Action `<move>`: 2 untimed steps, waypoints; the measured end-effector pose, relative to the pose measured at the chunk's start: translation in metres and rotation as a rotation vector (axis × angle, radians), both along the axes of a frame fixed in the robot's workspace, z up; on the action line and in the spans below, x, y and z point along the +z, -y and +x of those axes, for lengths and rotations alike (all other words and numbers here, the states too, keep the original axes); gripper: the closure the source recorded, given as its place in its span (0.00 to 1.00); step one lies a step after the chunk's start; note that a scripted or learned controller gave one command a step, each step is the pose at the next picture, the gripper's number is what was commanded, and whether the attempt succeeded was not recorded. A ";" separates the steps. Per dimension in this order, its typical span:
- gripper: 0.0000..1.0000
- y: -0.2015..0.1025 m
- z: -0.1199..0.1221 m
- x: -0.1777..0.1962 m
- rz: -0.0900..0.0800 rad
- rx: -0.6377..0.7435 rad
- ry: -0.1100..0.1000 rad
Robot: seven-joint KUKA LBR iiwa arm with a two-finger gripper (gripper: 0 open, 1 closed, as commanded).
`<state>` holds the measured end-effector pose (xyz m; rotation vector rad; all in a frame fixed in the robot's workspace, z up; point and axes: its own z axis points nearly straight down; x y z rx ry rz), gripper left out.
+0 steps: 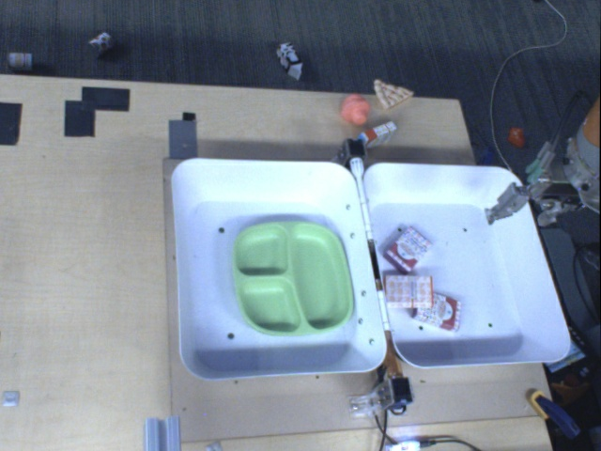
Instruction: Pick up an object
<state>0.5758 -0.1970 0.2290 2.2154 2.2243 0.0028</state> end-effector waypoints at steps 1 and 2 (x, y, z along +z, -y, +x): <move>0.00 -0.019 -0.025 -0.139 0.000 -0.001 0.001; 0.00 -0.034 -0.070 -0.142 -0.002 -0.003 0.007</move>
